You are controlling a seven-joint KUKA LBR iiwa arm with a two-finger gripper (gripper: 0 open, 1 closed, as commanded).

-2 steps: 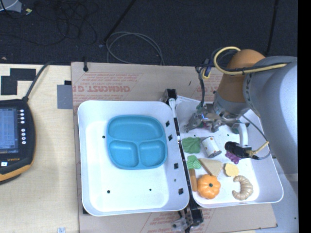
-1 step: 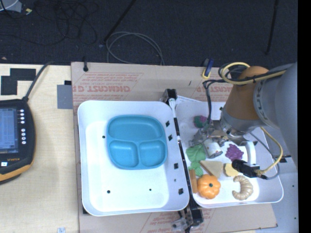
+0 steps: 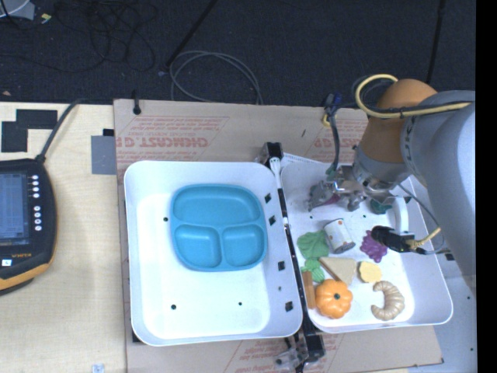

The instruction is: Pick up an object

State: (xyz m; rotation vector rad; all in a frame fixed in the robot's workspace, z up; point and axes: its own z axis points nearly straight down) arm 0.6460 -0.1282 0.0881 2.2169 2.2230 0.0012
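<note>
I see the gripper (image 3: pixel 335 193) low in the right bin (image 3: pixel 435 305), above a small can (image 3: pixel 338 235), finger state unclear, blue tray (image 3: pixel 217 228) left.

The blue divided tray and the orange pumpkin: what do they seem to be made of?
The blue divided tray looks like moulded plastic: one even colour, rounded compartments, soft sheen. The orange pumpkin appears to be a plastic toy, uniformly coloured and slightly glossy with moulded ribs; rubber or foam cannot be ruled out.
</note>
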